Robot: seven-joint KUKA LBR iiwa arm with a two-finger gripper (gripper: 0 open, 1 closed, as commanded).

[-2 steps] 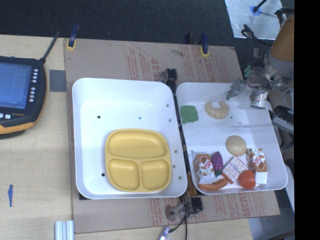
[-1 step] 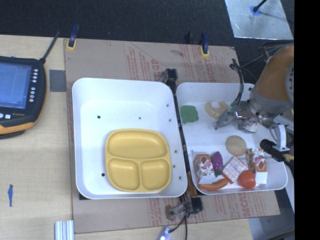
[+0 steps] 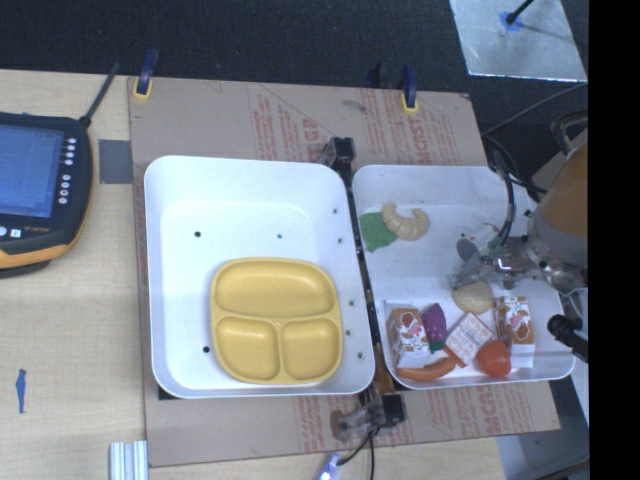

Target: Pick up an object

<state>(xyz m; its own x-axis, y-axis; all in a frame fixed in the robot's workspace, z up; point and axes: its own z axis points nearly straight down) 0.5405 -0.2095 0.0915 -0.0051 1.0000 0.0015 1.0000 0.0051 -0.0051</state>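
The right bin point(image 3: 440, 183) holds several toy foods. A tan croissant point(image 3: 408, 222) lies beside a green leaf piece point(image 3: 376, 231) at the back left. At the front are a beige potato-like lump point(image 3: 473, 297), a purple eggplant point(image 3: 435, 323), a red tomato point(image 3: 493, 358), a sausage point(image 3: 424, 370) and small printed packets point(image 3: 514, 320). My gripper point(image 3: 470, 262) reaches in from the right and hovers just behind the beige lump. It is open, with nothing between its fingers.
The left bin point(image 3: 200, 208) carries a yellow divided plate point(image 3: 277, 320). A tablet-like controller point(image 3: 40, 188) lies on the bench at the far left. The arm's body point(image 3: 565, 218) and cables cover the right bin's right rim.
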